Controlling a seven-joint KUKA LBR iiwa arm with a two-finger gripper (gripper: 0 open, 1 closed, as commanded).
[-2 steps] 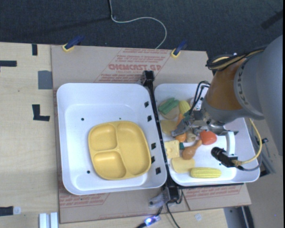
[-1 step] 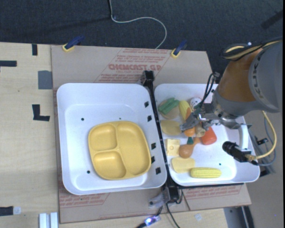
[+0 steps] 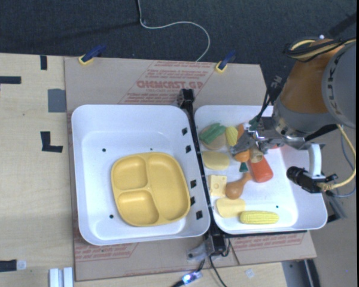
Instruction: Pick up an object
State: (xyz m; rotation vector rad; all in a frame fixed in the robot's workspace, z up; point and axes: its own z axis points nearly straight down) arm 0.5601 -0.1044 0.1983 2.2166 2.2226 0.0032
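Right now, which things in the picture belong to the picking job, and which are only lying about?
For the job:
gripper, low over the toy food
right bin
corn cob
red piece
green vegetable
drumstick
cheese slice

Just lying about:
left bin
yellow divided plate in it
cardboard sheet
white cable

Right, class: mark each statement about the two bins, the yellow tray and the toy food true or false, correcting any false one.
1. The yellow divided tray lies in the left bin. True.
2. The corn cob lies in the tray. False: it lies in the right bin, near its front edge.
3. The gripper hangs over the right bin. True.
4. The green toy lies in the left bin. False: it is in the right bin.
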